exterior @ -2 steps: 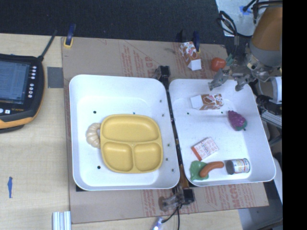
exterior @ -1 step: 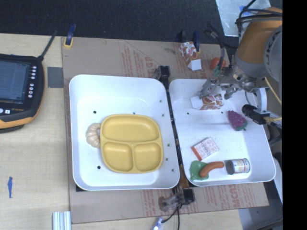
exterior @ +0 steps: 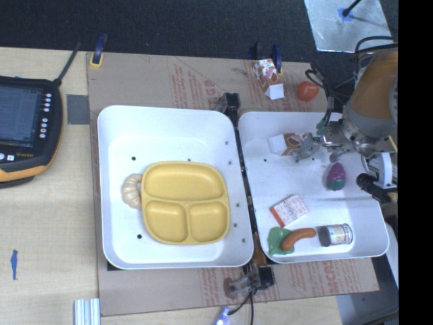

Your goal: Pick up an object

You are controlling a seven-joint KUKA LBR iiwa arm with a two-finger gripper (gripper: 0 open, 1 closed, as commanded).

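**Clerk:** Two white bins, side by side on the cardboard-covered bench (exterior: 169,80). Left bin (exterior: 115,181): one yellow divided tray (exterior: 184,202), three compartments, lying flat; one pale ridged shell-like piece (exterior: 130,190) touching the tray's left edge.

**Checker:** And the right bin (exterior: 270,175)?

**Clerk:** One purple egg-shaped item with a green top (exterior: 335,175), toward the right side. One red-and-white packet (exterior: 290,210), near the middle. One orange sausage-shaped piece (exterior: 298,236) lying across a green leaf-shaped piece (exterior: 278,240), front left corner. One small can (exterior: 336,235) on its side, just right of the sausage. One small white-and-brown item (exterior: 285,143) near the back.

**Checker:** Position of the arm?

**Clerk:** Arm (exterior: 372,93) enters from the right, over the back right of the right bin. Gripper (exterior: 310,146) sits low, just beside the white-and-brown item. Whether the fingers are apart or together, I cannot tell; nothing visibly between them.

**Checker:** Items outside the bins?

**Clerk:** One red ball (exterior: 308,91) and one small patterned carton (exterior: 268,75) behind the right bin. One orange-edged handheld screen unit (exterior: 27,127) at far left.
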